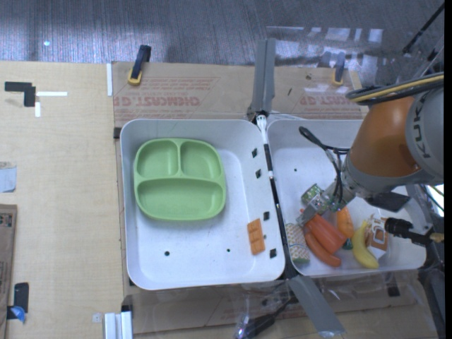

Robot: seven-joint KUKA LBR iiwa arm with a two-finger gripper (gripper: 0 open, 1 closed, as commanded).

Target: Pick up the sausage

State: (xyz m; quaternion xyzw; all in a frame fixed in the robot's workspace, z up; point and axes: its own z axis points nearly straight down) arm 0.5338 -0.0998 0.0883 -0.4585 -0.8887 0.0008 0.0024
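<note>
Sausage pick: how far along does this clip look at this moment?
Done: the arm has reached into the right bin, with the gripper low over the food pile. In hand: nothing seen between its fingers; the reddish sausage lies in the bin just below it, beside the banana. Left: closing on the sausage and lifting it. The green plate sits in the left bin.

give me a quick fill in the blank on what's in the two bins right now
1. The green plate lies in the ____ bin as the camera sees it.
2. The plate has ____ compartments.
3. The banana lies in the same bin as the ____-coloured sausage.
4. The small orange block lies in the bin that holds the ____.

Missing words: left; three; red; plate
</note>
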